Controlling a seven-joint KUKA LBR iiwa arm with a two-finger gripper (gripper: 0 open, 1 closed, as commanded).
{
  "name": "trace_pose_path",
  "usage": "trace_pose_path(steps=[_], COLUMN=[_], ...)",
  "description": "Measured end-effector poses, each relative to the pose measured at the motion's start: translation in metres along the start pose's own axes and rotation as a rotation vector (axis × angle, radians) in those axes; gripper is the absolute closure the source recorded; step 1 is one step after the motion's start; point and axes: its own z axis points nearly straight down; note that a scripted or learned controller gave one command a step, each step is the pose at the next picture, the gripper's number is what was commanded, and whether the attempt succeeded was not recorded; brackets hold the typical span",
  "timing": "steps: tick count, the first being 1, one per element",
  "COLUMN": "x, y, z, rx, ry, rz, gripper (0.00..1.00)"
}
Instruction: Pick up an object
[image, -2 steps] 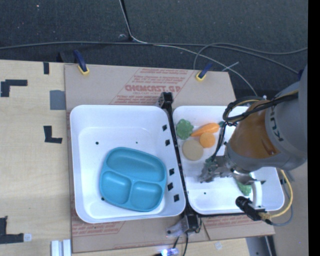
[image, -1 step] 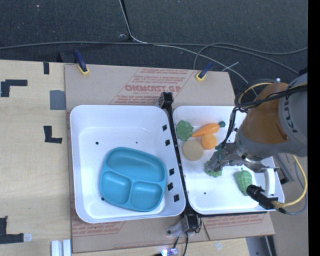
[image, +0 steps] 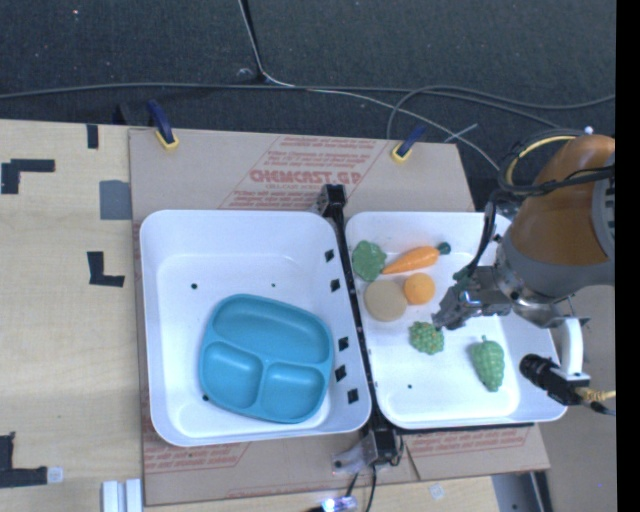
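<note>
Small green broccoli-like floret lies on the floor of the right white bin, near its middle, just right of a tan round piece, below an orange ball.

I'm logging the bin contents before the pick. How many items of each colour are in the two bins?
Green: 3 — broccoli-like piece, small floret, leafy piece
Orange: 2 — carrot, ball
Tan: 1 — round piece
Blue: 1 — divided tray
Total: 7

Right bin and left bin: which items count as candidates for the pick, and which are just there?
Pick candidates, right bin:
carrot
orange ball
beige round piece
broccoli floret
small green floret
leafy green piece

Just there:
blue divided tray, left bin
</note>
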Motion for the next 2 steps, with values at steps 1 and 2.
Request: trace_pose_path(steps=[1,2], x=[0.0,0.047], y=[0.0,0.022], z=[-0.011,-0.02], rx=[0.004,0.004], ry=[0.001,0.001], rz=[0.0,-0.003], gripper=[1.0,1.0])
